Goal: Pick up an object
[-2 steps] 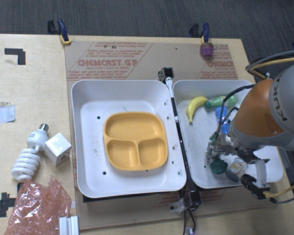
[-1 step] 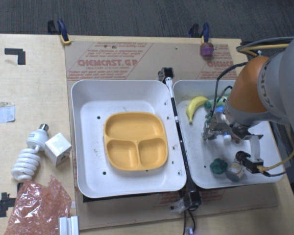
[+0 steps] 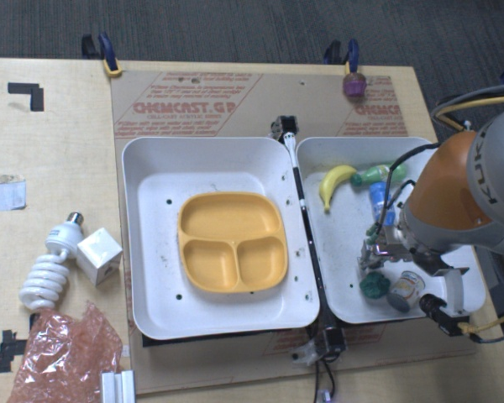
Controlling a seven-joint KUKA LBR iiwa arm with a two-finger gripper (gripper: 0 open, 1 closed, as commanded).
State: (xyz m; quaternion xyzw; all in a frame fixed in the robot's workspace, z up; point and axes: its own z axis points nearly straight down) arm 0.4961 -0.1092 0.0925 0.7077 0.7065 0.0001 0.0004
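Yellow banana (image 3: 336, 183) lies at the far left of the right bin (image 3: 319, 225), a green item (image 3: 371, 175) and a blue one (image 3: 378, 198) just beside it. The gripper (image 3: 374, 254) hangs low near a dark teal round object (image 3: 374, 287) and a small jar (image 3: 406, 289); I cannot tell its fingers' state. The left bin (image 3: 151, 242) holds an orange divided tray (image 3: 233, 242)

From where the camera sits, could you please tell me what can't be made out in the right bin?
- Gripper: finger state unclear, too small and cluttered.
- Blue object: partly hidden behind the arm and cables.
- Small jar: label too small to read.
- Right bin: far side covered by the arm.
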